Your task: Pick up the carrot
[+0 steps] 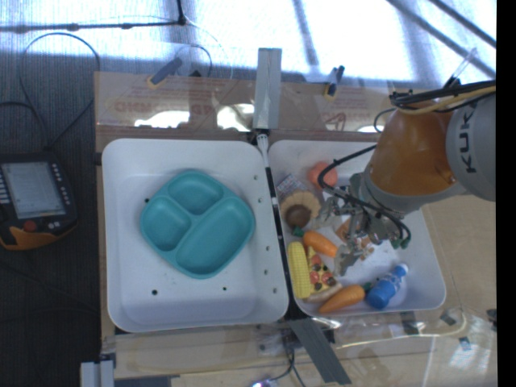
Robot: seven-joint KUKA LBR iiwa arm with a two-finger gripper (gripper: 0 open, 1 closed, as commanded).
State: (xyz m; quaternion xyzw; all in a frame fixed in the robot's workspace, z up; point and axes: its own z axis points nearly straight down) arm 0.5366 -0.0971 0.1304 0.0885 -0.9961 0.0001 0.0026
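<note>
The carrot [320, 243], a short orange piece, lies in the middle of the right bin [427, 285], between a corn cob and the gripper. My gripper [353, 247] hangs low over the bin just to the right of the carrot, under the arm's orange band [411, 156]. I see nothing lifted off the bin floor. A second, longer orange tapered piece [343, 298] lies near the bin's front wall.
The right bin also holds a yellow corn cob [298, 268], a pizza slice [322, 278], a blue bottle [387, 287], a brown round cookie [297, 214] and a red-orange item [321, 172]. A teal divided plate [197, 222] sits in the left bin [129, 297].
</note>
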